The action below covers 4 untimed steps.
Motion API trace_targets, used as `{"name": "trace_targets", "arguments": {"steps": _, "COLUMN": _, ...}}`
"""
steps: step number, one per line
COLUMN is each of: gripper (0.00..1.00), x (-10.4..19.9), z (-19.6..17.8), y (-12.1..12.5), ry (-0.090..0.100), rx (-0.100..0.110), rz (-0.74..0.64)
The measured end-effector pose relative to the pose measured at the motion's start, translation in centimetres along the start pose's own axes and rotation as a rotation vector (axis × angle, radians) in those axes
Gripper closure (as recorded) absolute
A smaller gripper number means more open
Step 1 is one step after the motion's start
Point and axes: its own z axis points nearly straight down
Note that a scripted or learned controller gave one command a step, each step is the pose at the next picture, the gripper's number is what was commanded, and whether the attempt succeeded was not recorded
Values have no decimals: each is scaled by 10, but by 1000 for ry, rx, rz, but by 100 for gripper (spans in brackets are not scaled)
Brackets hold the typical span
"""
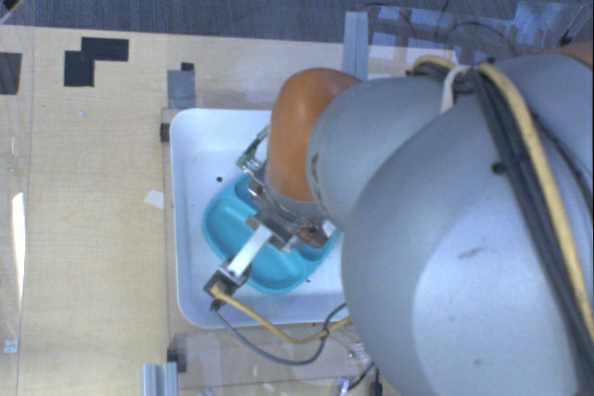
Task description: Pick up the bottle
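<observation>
A bowl (225,225) lies in the bin (197,153), partly under the arm (445,227).

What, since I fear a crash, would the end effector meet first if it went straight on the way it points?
Most likely the blue bowl in the white bin: the end effector points down over it. How far above it sits is unclear.
</observation>
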Motion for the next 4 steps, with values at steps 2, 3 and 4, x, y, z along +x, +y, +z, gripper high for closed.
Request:
{"name": "trace_targets", "arguments": {"steps": 2, "gripper": 100, "x": -29, "z": 65, "y": 35, "ry": 18, "rx": -19, "rz": -698}}
{"name": "trace_targets", "arguments": {"steps": 3, "gripper": 100, "x": -23, "z": -89, "y": 45, "ry": 1, "rx": -3, "rz": -304}}
{"name": "trace_targets", "arguments": {"steps": 4, "gripper": 100, "x": -73, "z": -50, "y": 66, "ry": 0, "rx": -1, "rz": -180}}
